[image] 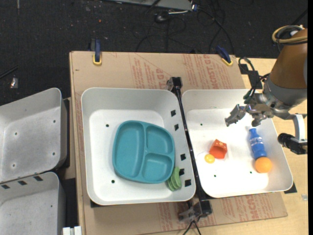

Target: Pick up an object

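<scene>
the gripper (244, 114) is hanging over the upper part of the right bin (205, 98), its fingers spread apart and gripping nothing. the nearest candidate, a blue bottle (256, 144), is lying just below and slightly right of it on the bin floor, its long axis running roughly top to bottom in the camera view, with an orange ball (263, 165) touching its lower end. an orange block (218, 149) and a small yellow piece (210, 158) are sitting further left. the bottle is probably the easiest reach, with the fingers closing across its narrow width.
</scene>
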Robot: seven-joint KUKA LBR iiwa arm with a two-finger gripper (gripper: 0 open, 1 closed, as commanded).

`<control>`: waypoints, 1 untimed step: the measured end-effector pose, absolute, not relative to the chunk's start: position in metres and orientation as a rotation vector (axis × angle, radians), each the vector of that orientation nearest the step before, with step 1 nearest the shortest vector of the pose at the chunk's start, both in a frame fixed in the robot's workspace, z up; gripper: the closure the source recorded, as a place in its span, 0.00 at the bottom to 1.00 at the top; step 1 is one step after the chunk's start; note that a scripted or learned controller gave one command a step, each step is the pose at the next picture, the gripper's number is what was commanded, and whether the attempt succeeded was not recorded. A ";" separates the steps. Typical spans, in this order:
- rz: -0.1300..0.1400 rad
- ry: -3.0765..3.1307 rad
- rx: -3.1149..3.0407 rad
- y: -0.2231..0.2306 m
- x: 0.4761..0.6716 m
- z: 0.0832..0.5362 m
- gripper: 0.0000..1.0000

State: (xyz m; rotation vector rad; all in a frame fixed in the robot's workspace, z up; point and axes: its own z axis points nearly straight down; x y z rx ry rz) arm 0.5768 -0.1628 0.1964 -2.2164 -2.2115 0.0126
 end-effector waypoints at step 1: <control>0.001 -2.222 -2.221 -0.163 0.580 0.204 0.00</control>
